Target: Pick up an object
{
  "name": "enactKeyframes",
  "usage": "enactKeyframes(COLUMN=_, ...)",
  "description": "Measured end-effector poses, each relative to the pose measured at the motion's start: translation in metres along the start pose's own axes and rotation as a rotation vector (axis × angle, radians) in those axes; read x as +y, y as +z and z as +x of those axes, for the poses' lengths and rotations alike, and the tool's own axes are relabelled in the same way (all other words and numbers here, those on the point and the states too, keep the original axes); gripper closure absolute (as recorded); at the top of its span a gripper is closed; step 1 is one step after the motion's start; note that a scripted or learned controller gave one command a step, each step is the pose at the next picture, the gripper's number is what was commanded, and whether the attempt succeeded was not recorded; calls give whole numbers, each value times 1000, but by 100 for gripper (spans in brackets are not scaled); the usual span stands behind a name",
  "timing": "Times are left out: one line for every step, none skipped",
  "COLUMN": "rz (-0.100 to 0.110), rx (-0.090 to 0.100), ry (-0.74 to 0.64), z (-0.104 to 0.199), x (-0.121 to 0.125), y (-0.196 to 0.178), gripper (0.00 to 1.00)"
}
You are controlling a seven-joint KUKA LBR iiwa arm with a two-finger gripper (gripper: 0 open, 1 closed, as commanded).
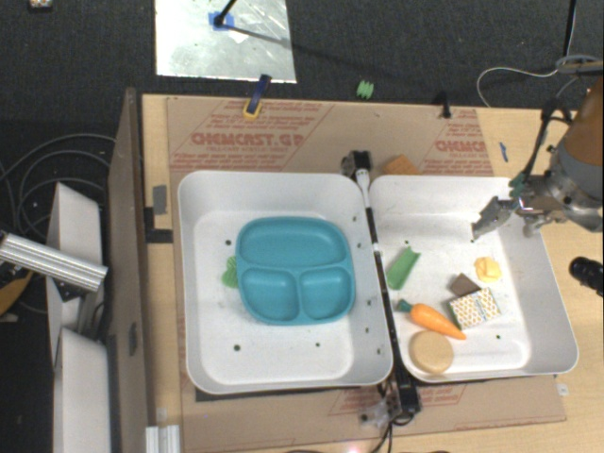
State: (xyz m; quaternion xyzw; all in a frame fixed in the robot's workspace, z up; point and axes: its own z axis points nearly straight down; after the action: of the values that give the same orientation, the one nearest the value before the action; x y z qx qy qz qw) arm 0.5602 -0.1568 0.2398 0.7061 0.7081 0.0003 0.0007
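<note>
1. One pincer is mine, and my gripper (pixel 491 220) hangs over the upper right part of the right bin (pixel 552 295); its dark metal tip is small and blurred, so I cannot tell how it is set or whether it has anything.
2. My grey arm (pixel 576 173) is cut off by the right edge of the view.
3. Nearest below me lies a small yellow lumpy object (pixel 488 269), apart from my tip.
4. Just beside it sit a dark brown block (pixel 462 284) and a checkered cream-and-tan block (pixel 475 308), the two touching; what they are made of I cannot make out.
5. An orange carrot (pixel 436 319), smooth and tapered, lies left of them, with a round tan disc (pixel 431 352) just under it.
6. A flat green piece (pixel 403 266) lies tilted near the bin's left wall.
7. The left bin (pixel 203 253) bears a teal three-compartment plate (pixel 294 269), glossy plastic; a green leafy thing (pixel 229 272) is mostly hidden under its left rim.
8. An orange thing (pixel 400 165) shows partly behind the right bin's far rim.
</note>
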Motion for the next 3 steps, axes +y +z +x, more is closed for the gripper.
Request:
enactKeyframes(rz=14, rx=5, ry=3, z=17, x=-66, y=102, gripper=0)
enactKeyframes(rz=-20, rx=-9, ry=1, z=50, x=-68, y=151, gripper=0)
enactKeyframes(rz=-17, rx=-5, ry=2, z=-20, x=-39, y=149, gripper=0)
